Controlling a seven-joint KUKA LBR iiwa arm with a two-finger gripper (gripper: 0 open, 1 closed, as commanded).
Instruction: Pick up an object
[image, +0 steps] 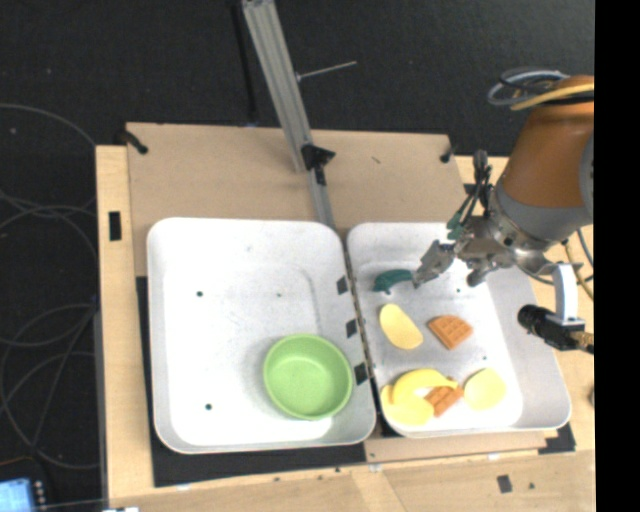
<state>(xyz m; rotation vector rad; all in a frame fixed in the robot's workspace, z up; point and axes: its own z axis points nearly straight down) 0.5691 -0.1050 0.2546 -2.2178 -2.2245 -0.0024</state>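
Note:
My gripper (457, 270) hangs over the back of the right bin (535, 395), its two fingers spread apart and open with nothing between them. A small teal object (392, 281) lies just left of the left fingertip (434, 265). In front of the gripper lie a yellow oval piece (400, 327) and an orange waffle-like piece (449, 331). At the bin's front sit a yellow round piece (412, 392), a small orange piece (443, 400) leaning on it, and another yellow disc (484, 389).
The left bin (220, 290) holds a green bowl (307, 375) near its front right corner. A slanted metal pole (290, 110) rises behind the bins. The arm's orange band (548, 150) is at the right, and a black fitting (545, 325) sits by the right bin's edge.

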